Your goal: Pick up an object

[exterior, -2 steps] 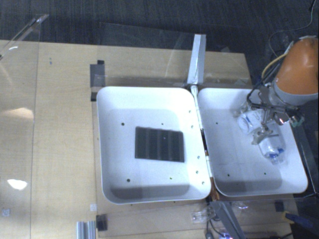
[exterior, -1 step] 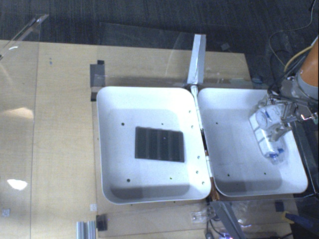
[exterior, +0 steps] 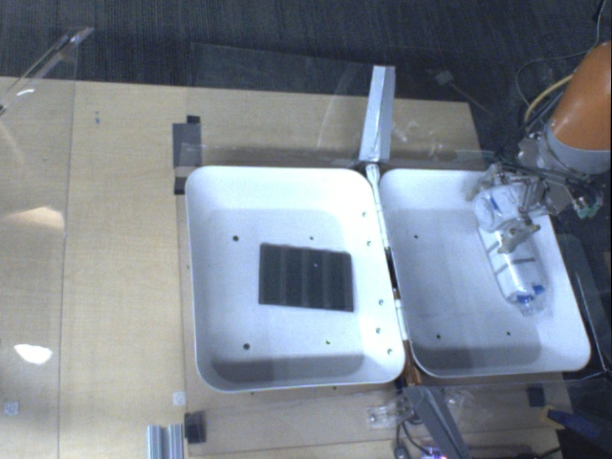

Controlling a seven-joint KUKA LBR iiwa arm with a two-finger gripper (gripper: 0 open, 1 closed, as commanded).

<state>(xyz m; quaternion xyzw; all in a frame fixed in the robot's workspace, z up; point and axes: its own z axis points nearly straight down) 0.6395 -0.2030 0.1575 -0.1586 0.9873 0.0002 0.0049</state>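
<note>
Right now your pincer [exterior: 521, 220] sits over the far right part of the right-hand bin [exterior: 449, 352], hanging from the grey wrist with its orange band [exterior: 585, 113] up at the frame's right edge. Whether it is spread or pressed together, you cannot tell from this slanted view: the metal parts blur into the clear plastic under them.

Just below the pincer, and seemingly touching it at the upper end, lies a clear plastic bottle [exterior: 516, 273]. It stretches away from the pincer toward the near side of the bin, lying flat along the bin's right wall, with a blue cap [exterior: 529, 297] at the end farthest from the pincer. You cannot see the bottle lifted or clearly caught.

Well apart from the pincer, to its left across the divider between the bins, you have the left-hand bin [exterior: 220, 256]. A dark ribbed rectangular pad [exterior: 307, 277] lies flat near its middle.

Both bins rest on the pale wooden bench [exterior: 105, 285], with a metal bar [exterior: 378, 113] running away from the seam between them.
</note>
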